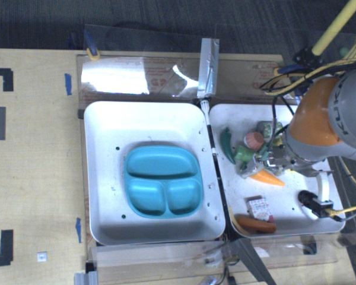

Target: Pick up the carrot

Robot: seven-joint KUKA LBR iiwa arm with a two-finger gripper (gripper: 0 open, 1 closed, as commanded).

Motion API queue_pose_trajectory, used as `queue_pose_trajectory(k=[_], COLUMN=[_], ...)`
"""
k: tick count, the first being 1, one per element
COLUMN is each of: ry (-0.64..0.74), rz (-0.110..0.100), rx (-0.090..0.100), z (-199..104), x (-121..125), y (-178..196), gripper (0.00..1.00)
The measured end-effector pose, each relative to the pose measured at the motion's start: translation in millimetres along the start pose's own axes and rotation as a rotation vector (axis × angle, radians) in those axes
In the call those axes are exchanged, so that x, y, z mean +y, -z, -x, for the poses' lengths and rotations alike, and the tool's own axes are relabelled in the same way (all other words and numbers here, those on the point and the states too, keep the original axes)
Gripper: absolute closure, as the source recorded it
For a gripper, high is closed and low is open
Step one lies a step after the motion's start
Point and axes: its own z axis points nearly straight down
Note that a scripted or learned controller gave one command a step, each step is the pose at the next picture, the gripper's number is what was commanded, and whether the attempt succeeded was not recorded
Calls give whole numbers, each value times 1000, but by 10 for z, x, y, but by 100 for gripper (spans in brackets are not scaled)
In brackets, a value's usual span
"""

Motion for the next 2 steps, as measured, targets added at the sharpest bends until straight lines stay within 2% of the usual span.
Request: queue_pose_trajectory(k=[1, 2], ry=[0, 11], rz=[4, 2], rx=[1, 2], z=[-4, -692], x=[12, 725], y=[111, 1468], gripper=[100, 100])
